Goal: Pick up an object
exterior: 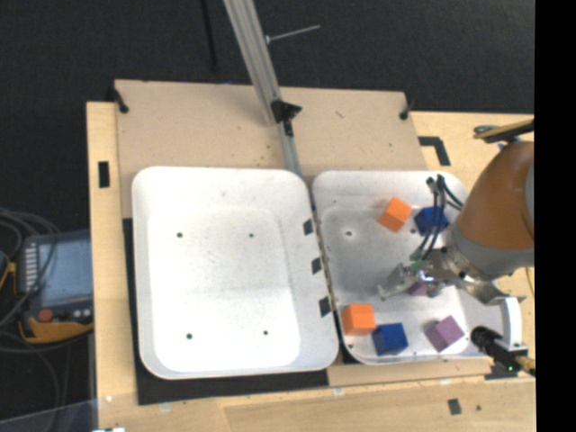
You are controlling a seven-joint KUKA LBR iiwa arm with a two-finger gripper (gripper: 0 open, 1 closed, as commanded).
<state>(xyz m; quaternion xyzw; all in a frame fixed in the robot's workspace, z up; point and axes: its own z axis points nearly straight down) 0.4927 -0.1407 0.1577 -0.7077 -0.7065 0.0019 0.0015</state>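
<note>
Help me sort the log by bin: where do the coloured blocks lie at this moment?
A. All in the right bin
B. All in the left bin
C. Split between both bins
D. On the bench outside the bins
A. The two orange blocks, the blue block and the purple block all sit inside the right bin, where the gripper also reaches.

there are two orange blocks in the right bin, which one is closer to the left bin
The orange block near the bin's front edge, beside the blue block. It sits close to the divide between bins; the other orange block lies farther back and farther right.
</note>
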